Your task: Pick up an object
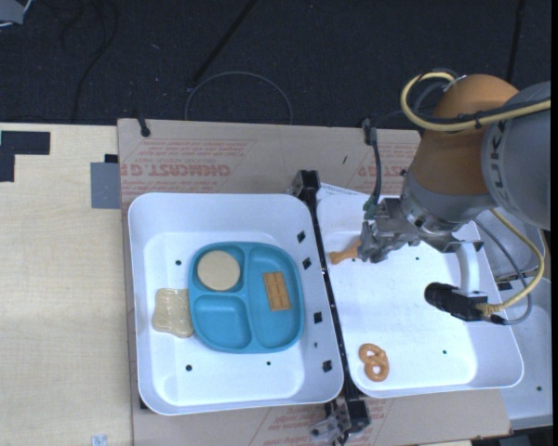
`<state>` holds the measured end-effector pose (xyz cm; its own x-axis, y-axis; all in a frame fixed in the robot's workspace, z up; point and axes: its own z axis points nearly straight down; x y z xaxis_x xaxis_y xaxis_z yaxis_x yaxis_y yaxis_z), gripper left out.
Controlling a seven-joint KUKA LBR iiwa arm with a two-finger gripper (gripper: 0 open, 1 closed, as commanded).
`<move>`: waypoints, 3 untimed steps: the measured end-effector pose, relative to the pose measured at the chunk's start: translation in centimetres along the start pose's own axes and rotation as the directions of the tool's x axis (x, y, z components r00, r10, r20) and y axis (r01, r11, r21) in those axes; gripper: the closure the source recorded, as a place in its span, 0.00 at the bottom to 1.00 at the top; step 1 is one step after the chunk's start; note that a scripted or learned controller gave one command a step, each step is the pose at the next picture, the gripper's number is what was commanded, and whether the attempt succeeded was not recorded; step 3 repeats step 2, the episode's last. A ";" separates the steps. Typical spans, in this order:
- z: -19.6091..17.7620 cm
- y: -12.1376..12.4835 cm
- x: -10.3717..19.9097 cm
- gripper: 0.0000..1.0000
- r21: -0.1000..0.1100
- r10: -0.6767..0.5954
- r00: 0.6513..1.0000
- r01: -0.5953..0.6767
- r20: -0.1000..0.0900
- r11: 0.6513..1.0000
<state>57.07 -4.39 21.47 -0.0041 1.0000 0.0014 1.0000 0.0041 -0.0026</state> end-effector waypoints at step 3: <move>-1.0 2.0 11.2 1.00 0.000 -0.001 1.000 0.001 -0.001 1.000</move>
